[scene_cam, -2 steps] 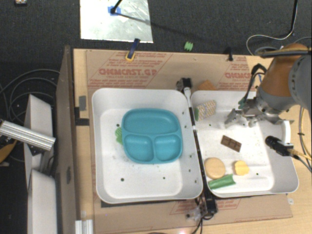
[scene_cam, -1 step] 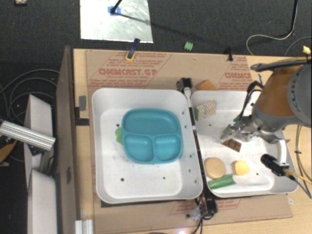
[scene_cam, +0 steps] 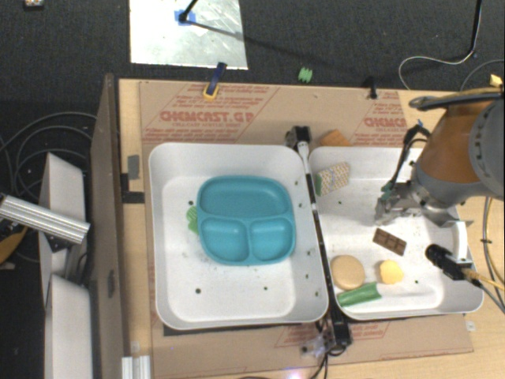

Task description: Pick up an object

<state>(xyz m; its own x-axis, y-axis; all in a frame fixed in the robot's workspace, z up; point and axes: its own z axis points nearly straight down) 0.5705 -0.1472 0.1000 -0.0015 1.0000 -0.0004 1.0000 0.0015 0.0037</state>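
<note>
I have the gripper (scene_cam: pixel 392 209) low in the right bin (scene_cam: pixel 359 200); jaws' state I cannot tell. The brown rectangular block (scene_cam: pixel 389 242) lies just beside it. Risk: descending off-centre, nudging the block aside.

The counter (scene_cam: pixel 237 113), seemingly board-covered, carries two white bins: one (scene_cam: pixel 371 302) beneath the pincer (scene_cam: pixel 392 209), the other (scene_cam: pixel 170 212) beside it.

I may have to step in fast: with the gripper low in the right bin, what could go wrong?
1. The gripper sits just above the brown chocolate-like bar, not on it; closing may catch nothing.
2. The round cookie, yellow piece and green pod lie clustered; a sweep could scatter them.
</note>
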